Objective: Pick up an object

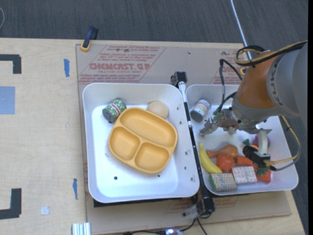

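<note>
Grey and orange, the arm's wrist hangs over the right-hand shallow white bin, with the jaws low near the bin's inner-left part. Whether the jaws stand wide or narrow, I cannot tell; the metal there is small and tangled with cables, and nothing shows plainly between them.

By my judgement the step in hand is the approach: no object has been lifted yet. Candidates lie close. A small silver-capped tin can rests on its side just up and left of the jaws. Below the jaws lie a yellow plastic banana, an orange rounded toy vegetable, a speckled beige block and a pale checkered block beside it. The next move calls for settling on one of these, centring over it, and descending with room either side; the crowded pile below the jaws leaves little of that, while the can lies freer.

The left-hand white bin, well apart from the jaws, bears a yellow three-compartment plastic tray, a green patterned can and a pale beige ball, both touching the tray's upper edge.

The arm's bulk hides the right bin's upper-right part, and the dark and white pieces just right of the orange vegetable are too cluttered to name.
</note>
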Robot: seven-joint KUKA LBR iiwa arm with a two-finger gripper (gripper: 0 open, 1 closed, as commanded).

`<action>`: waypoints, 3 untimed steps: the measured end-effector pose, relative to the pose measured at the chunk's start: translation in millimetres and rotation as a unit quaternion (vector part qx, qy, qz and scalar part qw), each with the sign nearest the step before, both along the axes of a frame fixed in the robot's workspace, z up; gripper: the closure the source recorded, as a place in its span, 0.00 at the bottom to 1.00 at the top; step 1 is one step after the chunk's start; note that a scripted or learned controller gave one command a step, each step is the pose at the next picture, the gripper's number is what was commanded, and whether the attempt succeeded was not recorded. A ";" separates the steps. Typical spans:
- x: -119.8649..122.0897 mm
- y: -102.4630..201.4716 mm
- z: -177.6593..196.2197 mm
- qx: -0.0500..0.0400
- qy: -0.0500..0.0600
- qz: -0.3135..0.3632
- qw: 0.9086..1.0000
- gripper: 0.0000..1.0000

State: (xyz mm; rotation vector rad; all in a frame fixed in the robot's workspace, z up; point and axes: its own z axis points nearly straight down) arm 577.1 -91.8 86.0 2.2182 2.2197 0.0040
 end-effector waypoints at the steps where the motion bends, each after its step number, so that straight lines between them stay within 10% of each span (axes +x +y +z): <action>1: -67.9 -7.5 0.2 0.000 0.001 -0.001 1.000 0.00; 3: -49.1 -1.4 -0.2 0.000 0.002 -0.001 1.000 0.00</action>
